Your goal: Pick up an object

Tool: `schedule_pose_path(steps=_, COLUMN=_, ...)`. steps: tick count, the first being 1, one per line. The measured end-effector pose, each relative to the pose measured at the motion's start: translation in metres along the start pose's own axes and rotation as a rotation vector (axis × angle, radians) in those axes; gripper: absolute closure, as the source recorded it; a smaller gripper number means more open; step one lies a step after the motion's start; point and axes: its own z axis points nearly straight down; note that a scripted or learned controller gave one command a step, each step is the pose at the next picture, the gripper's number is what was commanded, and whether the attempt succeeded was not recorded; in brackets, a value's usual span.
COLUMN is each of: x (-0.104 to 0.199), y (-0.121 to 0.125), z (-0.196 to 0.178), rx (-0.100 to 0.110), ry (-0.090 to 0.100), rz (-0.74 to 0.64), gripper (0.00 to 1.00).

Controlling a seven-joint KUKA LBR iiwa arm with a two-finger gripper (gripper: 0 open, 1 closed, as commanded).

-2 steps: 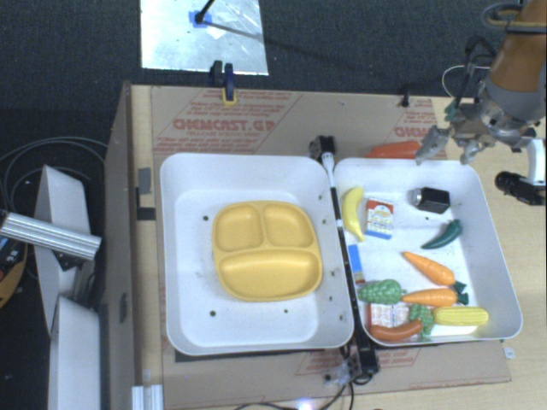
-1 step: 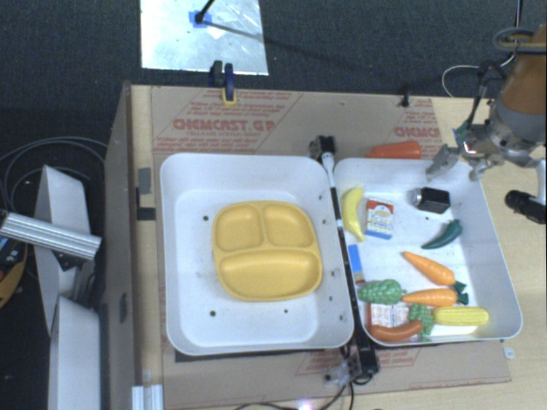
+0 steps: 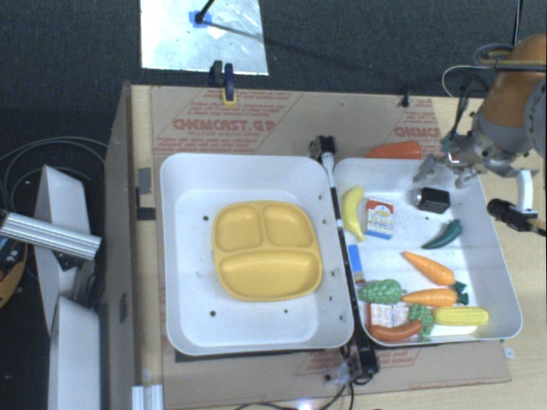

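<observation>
Gripper [image 3: 436,176]: poised over right white bin [image 3: 504,272], far corner; whether clenched or released cannot be told. Small black block [image 3: 433,199]: dark, boxy, matte; just below claw, long axis roughly left-right. Dark green plastic chilli [image 3: 443,234]: slim, curved; nearer than block, tip pointing toward claw's right side.

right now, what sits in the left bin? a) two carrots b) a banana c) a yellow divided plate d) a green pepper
c: the yellow divided plate lies alone in the left bin, while the banana, carrots and green pepper all lie in the right bin.
</observation>
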Motion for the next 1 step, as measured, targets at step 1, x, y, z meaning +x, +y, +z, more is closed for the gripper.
schedule_pose_path(steps=1, x=0.0485, y=-0.0221, z=0.0174, rx=-0.003, ry=0.000, rz=0.001, gripper=0.00)
